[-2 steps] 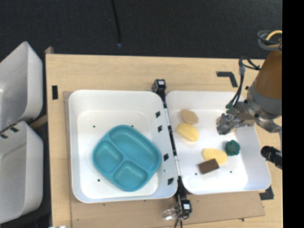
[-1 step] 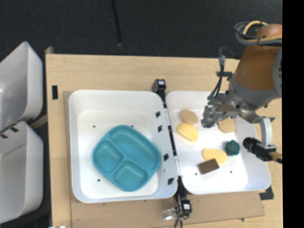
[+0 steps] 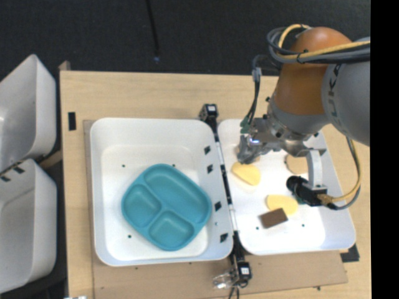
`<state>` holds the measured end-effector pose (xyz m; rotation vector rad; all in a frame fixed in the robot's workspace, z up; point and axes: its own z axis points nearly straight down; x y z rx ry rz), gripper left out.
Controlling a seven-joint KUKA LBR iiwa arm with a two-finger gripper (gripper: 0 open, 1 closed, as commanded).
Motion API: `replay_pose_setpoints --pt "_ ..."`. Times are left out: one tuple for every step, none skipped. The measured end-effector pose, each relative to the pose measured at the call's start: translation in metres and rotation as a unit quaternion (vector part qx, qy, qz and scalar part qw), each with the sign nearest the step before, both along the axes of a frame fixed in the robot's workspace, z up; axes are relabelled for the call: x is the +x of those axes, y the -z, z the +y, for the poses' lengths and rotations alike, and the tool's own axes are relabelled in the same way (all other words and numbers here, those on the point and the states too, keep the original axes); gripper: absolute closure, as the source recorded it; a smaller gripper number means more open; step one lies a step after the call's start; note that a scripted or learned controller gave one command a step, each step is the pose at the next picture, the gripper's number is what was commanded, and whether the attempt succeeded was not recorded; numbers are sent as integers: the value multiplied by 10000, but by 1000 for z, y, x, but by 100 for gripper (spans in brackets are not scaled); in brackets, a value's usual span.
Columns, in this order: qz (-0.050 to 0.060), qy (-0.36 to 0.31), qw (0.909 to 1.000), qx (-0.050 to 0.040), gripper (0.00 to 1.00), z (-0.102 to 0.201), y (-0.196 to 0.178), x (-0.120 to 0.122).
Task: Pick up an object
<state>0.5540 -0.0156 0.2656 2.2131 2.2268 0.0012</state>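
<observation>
In the right bin (image 3: 330, 229) lie a pale yellow wedge (image 3: 246, 174), a second yellow piece (image 3: 280, 202) and a small brown block (image 3: 273, 218). My gripper (image 3: 247, 151) hangs low over the bin's left part, just above the far edge of the yellow wedge. The wrist and its orange band (image 3: 305, 86) cover the bin's back. A tan item (image 3: 293, 163) peeks out from under the arm.
The left bin (image 3: 106, 167) holds a teal divided plate (image 3: 165, 205). The ridge between the bins (image 3: 223, 185) runs close to the gripper's left. A black cable fitting (image 3: 301, 189) lies over the right bin near the second yellow piece.
</observation>
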Motion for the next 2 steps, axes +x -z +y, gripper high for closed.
replay_pose_setpoints --pt "-4 -3 10000 8 100 45 -2 26" --pt "-4 3 10000 5 100 88 -3 43"
